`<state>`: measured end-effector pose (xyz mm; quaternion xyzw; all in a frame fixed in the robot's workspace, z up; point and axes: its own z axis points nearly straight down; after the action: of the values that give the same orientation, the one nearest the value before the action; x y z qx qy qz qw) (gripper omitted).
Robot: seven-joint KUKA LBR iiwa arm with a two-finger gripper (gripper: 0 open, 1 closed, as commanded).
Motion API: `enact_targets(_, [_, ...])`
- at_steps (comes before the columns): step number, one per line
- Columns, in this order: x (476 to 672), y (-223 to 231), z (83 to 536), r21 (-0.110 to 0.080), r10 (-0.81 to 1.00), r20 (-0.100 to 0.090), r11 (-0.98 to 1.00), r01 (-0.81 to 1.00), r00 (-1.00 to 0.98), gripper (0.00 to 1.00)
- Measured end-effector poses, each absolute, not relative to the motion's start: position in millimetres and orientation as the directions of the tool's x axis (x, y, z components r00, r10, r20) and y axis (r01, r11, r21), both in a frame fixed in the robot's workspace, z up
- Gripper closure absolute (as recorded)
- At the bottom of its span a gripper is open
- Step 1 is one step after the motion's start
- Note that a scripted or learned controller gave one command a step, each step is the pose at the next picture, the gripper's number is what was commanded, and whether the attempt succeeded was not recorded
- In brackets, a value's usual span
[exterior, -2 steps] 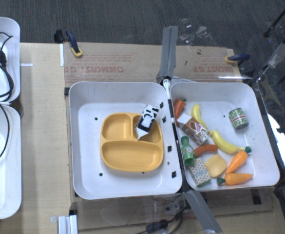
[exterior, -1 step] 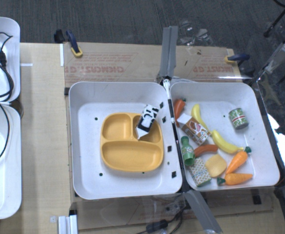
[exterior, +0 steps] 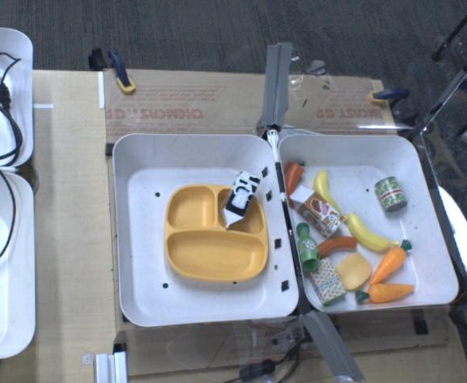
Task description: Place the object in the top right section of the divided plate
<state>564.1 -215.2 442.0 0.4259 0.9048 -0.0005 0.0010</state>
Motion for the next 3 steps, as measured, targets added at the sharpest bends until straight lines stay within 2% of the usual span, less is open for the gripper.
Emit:
enact_targets(1, [616.5, -221.2, 441.1, 0.000, 0.721, -0.002, 0.693, 0.721, -0.693, 0.00])
enact_targets(2, [651.5, -221.0, 441.6, 0.001, 0.634, -0.004, 0.773, 0.634, -0.773, 0.00])
enact_targets(3, [591.3, -212.8, 442.1, 0.000, 0.489, -0.003, 0.872, 0.489, -0.872, 0.00])
